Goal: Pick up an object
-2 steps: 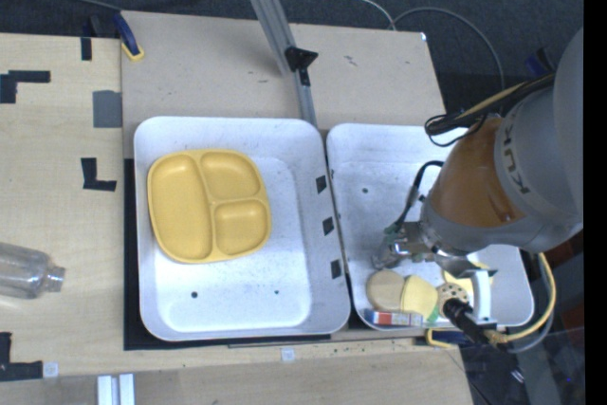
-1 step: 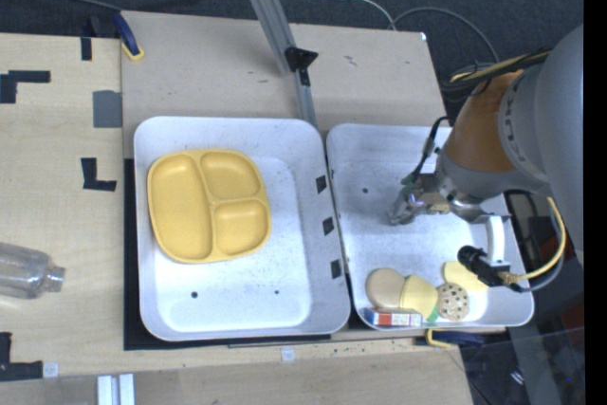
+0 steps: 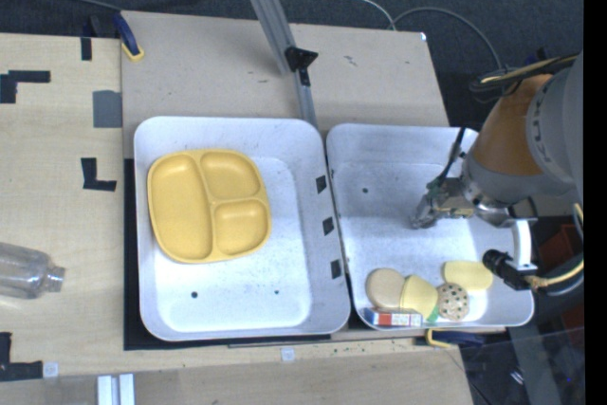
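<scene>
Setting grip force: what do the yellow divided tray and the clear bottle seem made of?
The yellow three-compartment tray looks like smooth moulded plastic, with a soft even sheen. The clear bottle lying on the bench seems thin transparent plastic, though glass cannot be ruled out.

yellow divided plate [image 3: 209,204], white bins [image 3: 228,313], speckled tan ball [image 3: 453,302]

Two bins side by side on the bench [image 3: 379,71], tray [image 3: 209,204] in left bin [image 3: 228,299], small items [image 3: 427,291] along right bin's [image 3: 379,156] near edge, bottle [image 3: 27,272] far left.
</scene>
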You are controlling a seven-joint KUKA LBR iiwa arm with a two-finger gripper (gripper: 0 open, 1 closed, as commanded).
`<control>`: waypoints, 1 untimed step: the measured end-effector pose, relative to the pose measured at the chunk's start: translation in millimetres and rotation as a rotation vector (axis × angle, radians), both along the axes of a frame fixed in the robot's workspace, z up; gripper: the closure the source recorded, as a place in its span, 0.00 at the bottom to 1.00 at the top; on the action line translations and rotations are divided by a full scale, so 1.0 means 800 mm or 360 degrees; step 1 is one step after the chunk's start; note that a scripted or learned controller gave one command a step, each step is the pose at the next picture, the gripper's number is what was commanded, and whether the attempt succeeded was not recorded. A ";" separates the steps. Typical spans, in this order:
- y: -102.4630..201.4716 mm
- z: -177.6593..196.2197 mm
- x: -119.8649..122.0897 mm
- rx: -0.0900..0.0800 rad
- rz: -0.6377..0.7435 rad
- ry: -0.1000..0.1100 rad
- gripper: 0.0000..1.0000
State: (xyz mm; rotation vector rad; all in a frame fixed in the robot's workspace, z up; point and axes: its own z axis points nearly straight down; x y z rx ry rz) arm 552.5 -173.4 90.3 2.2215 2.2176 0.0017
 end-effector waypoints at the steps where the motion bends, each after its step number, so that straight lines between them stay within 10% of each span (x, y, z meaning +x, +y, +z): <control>1: 0.007 0.001 -0.037 -0.0003 0.0002 -0.0003 1.00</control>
